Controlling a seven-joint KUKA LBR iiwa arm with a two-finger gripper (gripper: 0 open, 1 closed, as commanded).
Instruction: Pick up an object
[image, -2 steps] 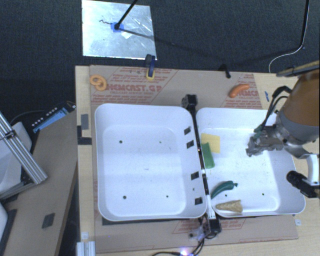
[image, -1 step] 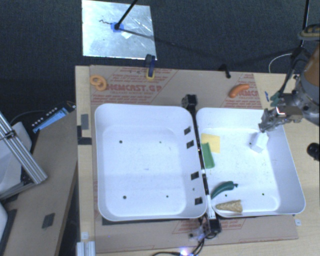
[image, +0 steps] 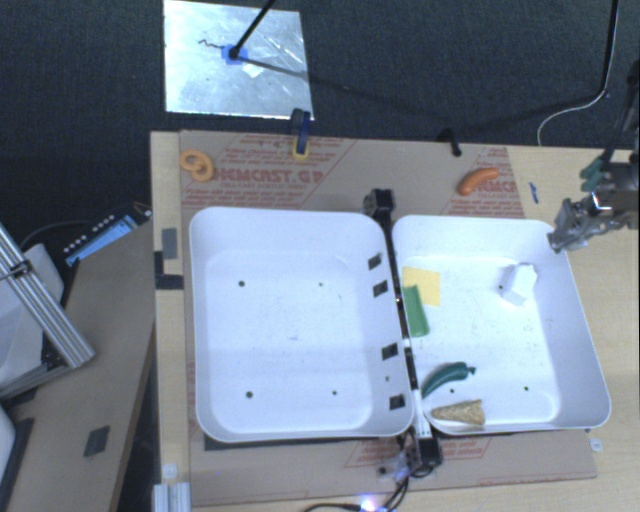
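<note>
A tan cone (image: 458, 412) lies at the near edge of the right bin (image: 560, 350), with a green pepper (image: 446, 376) just behind it. Farther back, a yellow square (image: 424, 285) and a green block (image: 414, 310) sit against the divider, touching each other. A white block (image: 517, 283) rests near the far right side. The gripper (image: 575, 228) hangs over that bin's far right corner, holding nothing; I cannot tell how its fingers stand. The left bin (image: 290, 320) sits beside it.
</note>
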